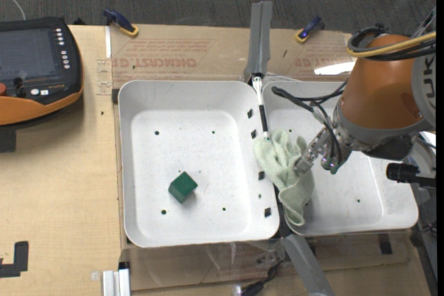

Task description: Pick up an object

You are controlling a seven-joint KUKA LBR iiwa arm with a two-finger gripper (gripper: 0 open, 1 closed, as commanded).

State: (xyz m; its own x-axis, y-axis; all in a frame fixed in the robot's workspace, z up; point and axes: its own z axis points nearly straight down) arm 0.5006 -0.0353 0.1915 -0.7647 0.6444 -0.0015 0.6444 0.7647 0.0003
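1. The gripper (pixel 305 164) sits low in the right bin (pixel 361 208), at that bin's left side, right at the pale green cloth (pixel 284 166).
2. The cloth lies crumpled along the divider between the two bins, bunched at the top, with a loose tail (pixel 295 208) trailing toward the near edge of the right bin.
3. The gripper's tip touches the cloth's right edge; whether it is spread wide, narrowed, or pinching any fabric cannot be told from this angle, since the wrist and cables crowd it.
4. A small green cube (pixel 183 187) rests alone in the left bin (pixel 139 149), well apart from the arm and untouched.
5. Judged from this, the step in hand is the grasp attempt on the cloth: the arm is down at the object, but no lift is evident.
6. The next move calls for a firm pinch on a fold of fabric, then a straight rise, high enough that the hanging tail clears the bin wall.
7. Risk: soft cloth can slip out of a shallow pinch, or snag on the divider as it rises.
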